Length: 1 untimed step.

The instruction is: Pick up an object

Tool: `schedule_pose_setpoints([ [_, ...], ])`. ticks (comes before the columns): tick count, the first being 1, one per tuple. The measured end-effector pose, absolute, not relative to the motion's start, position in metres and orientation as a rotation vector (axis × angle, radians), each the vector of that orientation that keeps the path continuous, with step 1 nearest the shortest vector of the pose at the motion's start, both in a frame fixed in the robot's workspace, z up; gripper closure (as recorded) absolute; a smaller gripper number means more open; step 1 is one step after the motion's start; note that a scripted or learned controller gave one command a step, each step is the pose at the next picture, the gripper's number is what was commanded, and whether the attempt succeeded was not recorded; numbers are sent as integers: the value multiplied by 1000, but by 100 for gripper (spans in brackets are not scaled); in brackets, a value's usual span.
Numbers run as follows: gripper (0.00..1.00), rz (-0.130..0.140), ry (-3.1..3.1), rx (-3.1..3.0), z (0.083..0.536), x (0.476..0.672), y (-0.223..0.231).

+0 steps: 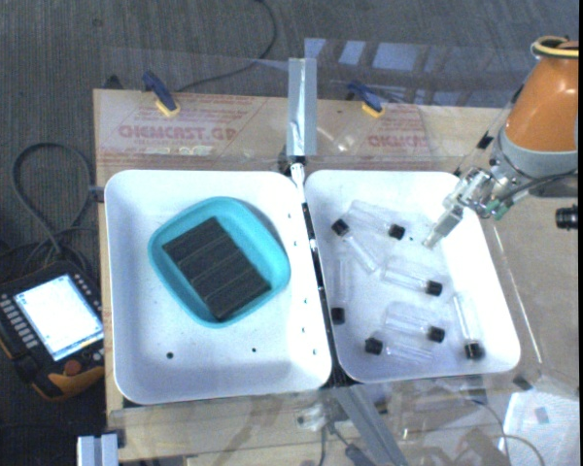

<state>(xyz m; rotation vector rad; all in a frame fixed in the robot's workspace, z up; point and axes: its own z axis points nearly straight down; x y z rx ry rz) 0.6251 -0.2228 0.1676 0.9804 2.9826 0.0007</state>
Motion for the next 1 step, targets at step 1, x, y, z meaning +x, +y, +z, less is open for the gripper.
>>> schedule_pose_setpoints([
  [1, 0, 1, 3075, 621, 247, 607, -223],
])
